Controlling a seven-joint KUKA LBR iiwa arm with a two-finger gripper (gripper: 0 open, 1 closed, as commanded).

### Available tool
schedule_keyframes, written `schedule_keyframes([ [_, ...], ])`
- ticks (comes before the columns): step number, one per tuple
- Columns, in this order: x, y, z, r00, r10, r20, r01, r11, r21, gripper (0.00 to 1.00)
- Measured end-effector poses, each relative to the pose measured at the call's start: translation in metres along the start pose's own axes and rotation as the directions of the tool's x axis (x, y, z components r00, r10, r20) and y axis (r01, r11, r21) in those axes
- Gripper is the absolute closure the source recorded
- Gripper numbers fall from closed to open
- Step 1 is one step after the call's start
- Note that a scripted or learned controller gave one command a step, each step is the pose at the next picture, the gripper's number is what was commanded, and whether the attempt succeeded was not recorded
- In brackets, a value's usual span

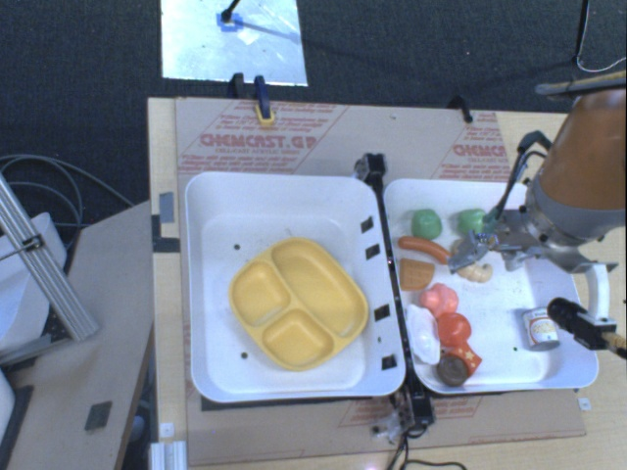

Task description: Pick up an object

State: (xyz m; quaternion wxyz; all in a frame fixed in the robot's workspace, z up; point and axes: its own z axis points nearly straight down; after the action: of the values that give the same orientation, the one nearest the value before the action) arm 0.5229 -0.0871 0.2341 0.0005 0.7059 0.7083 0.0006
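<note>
Hovering claw (477,253) over beige food piece (477,271) in right bin (578,365); claw state unclear, cannot tell; needing centred descent, avoiding sausage (423,249).

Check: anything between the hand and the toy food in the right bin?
Nothing visible. The hand is already down in the right bin, right at the beige piece, with the hot dog and green pieces beside it.

Dark carpet (78,57) covered the floor around a tan bench (294,130). A shiny metal sheet (233,25) lay beyond it. Grey cables (49,179) and an aluminium rail (39,262) stood left.
</note>
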Motion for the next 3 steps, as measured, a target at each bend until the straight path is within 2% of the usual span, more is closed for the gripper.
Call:
schedule_keyframes([
  [1, -0.011, -0.039, 0.060, 1.000, 0.004, -0.001, -0.004, 1.000, 0.007, 0.00],
  [2, -0.009, -0.034, 0.149, 1.000, 0.008, 0.006, -0.008, 1.000, -0.009, 0.00],
  [3, -0.007, -0.034, 0.137, 1.000, 0.004, 0.003, -0.004, 1.000, -0.008, 1.00],
])
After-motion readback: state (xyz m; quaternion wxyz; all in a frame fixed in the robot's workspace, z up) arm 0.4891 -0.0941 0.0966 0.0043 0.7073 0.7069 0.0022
